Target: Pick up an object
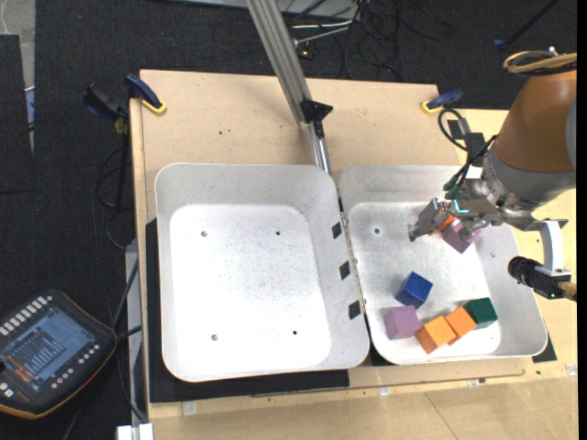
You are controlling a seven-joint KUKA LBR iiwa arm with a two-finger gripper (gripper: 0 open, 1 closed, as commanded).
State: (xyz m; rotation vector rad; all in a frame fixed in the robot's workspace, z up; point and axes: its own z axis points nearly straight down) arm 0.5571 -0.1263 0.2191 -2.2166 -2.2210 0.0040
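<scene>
Purple block (458,237) sits under the gripper (438,222) at the right bin's (385,211) two o'clock; grasp unconfirmed, finger state unclear.

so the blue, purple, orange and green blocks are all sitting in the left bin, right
Not quite: the bin is wrong. The camera view shows the blue block, purple block, orange block and green block all sitting in the right bin, below the hand. The left bin holds none of those four blocks.

dark floor (64,90) with cables (367,26) around a wooden bench (238,108).
</scene>
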